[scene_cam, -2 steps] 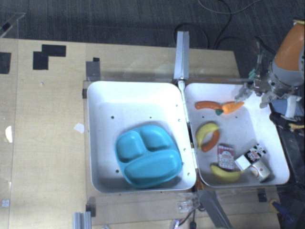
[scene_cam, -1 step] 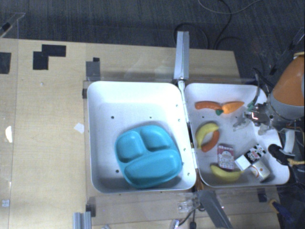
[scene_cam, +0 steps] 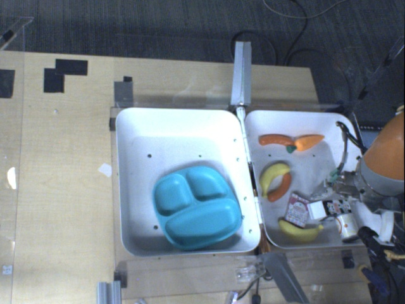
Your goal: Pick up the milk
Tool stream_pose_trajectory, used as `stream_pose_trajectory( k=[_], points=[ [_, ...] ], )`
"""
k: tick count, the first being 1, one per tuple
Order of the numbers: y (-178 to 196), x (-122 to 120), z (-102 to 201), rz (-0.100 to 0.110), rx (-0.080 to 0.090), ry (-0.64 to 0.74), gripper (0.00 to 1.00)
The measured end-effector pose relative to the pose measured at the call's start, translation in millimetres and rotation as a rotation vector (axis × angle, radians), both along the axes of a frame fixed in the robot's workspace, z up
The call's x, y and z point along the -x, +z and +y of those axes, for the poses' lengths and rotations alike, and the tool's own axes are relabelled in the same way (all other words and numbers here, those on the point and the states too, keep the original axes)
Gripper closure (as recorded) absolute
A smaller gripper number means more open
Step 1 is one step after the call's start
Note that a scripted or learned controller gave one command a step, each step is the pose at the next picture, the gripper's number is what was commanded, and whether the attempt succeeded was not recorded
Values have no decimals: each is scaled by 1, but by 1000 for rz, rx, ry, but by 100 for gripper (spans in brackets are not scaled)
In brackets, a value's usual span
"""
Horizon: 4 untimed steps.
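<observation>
The milk (scene_cam: 296, 210), a small pink and white carton, lies on its side near the front of the right bin (scene_cam: 316, 122). A yellow banana (scene_cam: 300, 231) lies just in front of it. My gripper (scene_cam: 335, 198) hangs low over the bin's right side, immediately right of the carton's white end. I cannot tell from this view whether it touches the carton. The grey arm with its orange band (scene_cam: 387, 152) reaches in from the right edge.
Also in the right bin are a carrot (scene_cam: 292, 142) at the back and a second banana (scene_cam: 273, 173) beside a red sausage (scene_cam: 280, 187) in the middle. The left bin (scene_cam: 145, 132) holds a blue divided plate (scene_cam: 197, 205).
</observation>
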State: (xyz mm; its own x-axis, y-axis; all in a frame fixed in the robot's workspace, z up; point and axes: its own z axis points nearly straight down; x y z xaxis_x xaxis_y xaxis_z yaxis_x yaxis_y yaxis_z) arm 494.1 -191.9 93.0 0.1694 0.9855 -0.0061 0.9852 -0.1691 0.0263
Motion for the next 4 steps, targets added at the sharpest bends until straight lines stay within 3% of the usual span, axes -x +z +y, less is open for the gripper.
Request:
stream_pose_trajectory(
  k=[1, 2, 3, 4],
  points=[
    [13, -3, -1, -8, 5, 1, 100],
    [12, -2, -1, -6, 5, 1, 0],
    [-1, 1, 33, 6, 4, 266, 0],
    [11, -2, 34, -3, 7, 268, 100]
  ],
)
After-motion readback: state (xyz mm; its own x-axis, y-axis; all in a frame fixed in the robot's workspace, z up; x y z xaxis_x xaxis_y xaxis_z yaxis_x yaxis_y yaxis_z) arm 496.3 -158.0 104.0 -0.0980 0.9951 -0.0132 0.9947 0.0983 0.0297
